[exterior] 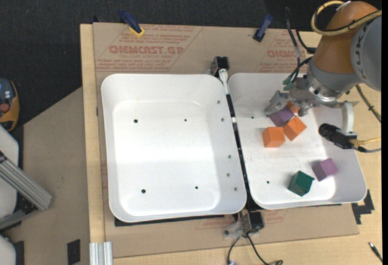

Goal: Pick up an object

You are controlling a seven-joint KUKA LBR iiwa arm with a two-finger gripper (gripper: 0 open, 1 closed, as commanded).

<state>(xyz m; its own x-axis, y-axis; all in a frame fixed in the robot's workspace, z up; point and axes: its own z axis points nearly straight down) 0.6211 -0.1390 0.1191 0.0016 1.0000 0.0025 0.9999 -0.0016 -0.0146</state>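
The arm reaches in from the right, and its hand (284,105) is lowered into the upper part of the right bin (254,89), directly over a cluster of blocks. A purple block (281,117) lies at the tip of the hand, partly covered by it, with two orange blocks just beside it: one (295,128) touching or nearly touching the purple block on its right, the other (273,136) just below. Whether the purple block sits between the fingers or merely under them cannot be determined, and the state of the hand, spread or pressed together, cannot be told from this angle either. A second purple block (325,168) and a green block (301,183) lie well apart from the cluster, near the lower right corner of the same bin. The left bin (115,94) holds no blocks. The step in hand is judged to be the approach or grasp attempt on the cluster; no block is seen raised off the bin floor, so the pick is not yet done. The next move calls for a confirmed closure on one block only, then a straight vertical lift. The tight packing is the main risk: a finger may land on a neighbouring orange block, push the target aside, or trap two blocks at once. The isolated blocks look easier to grasp.
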